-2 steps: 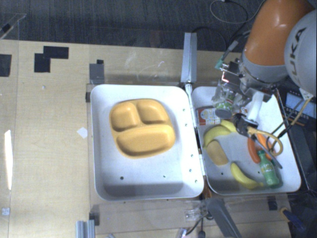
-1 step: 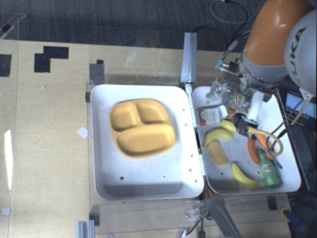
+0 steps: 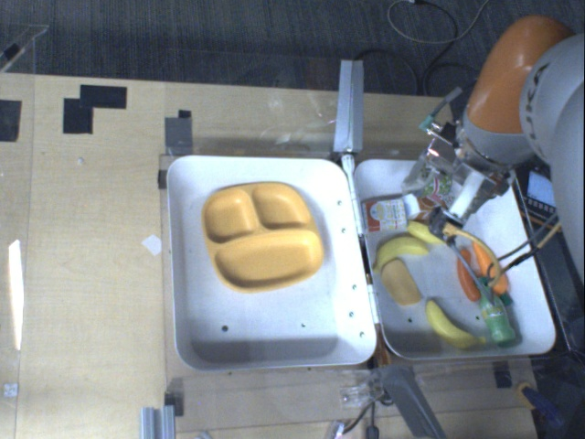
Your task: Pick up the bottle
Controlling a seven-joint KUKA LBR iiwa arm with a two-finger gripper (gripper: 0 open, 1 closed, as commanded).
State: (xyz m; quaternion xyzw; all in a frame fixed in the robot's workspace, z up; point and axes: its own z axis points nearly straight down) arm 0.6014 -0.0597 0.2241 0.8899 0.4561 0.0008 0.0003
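Observation:
A small bottle (image 3: 388, 214) with a red and white label lies on its side at the far left of the right bin (image 3: 539, 332), its pale cap pointing right. A green bottle (image 3: 498, 323) lies near that bin's front right corner. My gripper (image 3: 437, 188) hangs over the far middle of the right bin, just right of the labelled bottle's cap and slightly above it. Something with a colourful print shows at the gripper, too blurred to name.
The right bin also holds two bananas (image 3: 409, 243) (image 3: 448, 325), a tan lump (image 3: 401, 283) and an orange carrot (image 3: 469, 280). A yellow divided plate (image 3: 262, 234) lies in the left bin (image 3: 274, 341). A metal divider (image 3: 348, 108) stands between the bins at the back.

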